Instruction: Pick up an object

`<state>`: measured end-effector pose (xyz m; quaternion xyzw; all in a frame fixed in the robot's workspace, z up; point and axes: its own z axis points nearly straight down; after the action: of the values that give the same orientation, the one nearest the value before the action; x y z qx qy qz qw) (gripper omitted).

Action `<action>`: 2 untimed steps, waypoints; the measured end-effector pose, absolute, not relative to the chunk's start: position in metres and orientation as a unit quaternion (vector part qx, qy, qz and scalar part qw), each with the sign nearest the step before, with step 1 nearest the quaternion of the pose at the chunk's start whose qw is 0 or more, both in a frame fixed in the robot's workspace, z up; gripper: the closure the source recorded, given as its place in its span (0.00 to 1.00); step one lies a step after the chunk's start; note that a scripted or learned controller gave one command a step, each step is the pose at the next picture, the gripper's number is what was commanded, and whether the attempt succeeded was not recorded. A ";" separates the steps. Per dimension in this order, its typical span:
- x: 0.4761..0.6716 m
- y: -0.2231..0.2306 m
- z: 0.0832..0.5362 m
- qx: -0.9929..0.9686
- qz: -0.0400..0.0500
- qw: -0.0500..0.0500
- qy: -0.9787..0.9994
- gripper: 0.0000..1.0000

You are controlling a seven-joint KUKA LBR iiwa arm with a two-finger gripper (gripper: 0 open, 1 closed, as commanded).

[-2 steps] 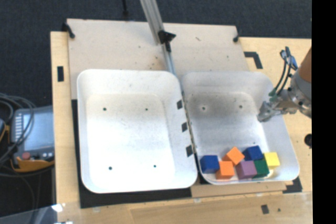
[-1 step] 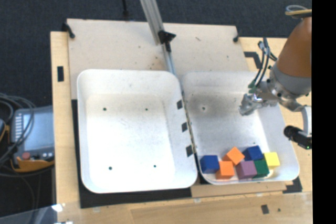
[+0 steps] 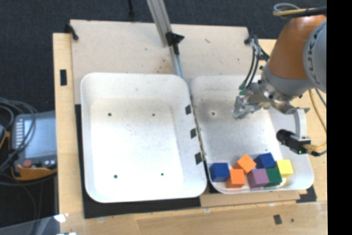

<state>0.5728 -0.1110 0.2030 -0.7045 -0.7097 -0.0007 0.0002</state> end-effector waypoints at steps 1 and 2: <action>0.582 -0.069 0.209 -0.705 -0.001 0.000 -0.710 1.00; 0.596 -0.015 0.227 -0.704 -0.002 -0.001 -0.710 1.00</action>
<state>0.5960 -0.0154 0.2269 -0.7044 -0.7098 -0.0018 -0.0006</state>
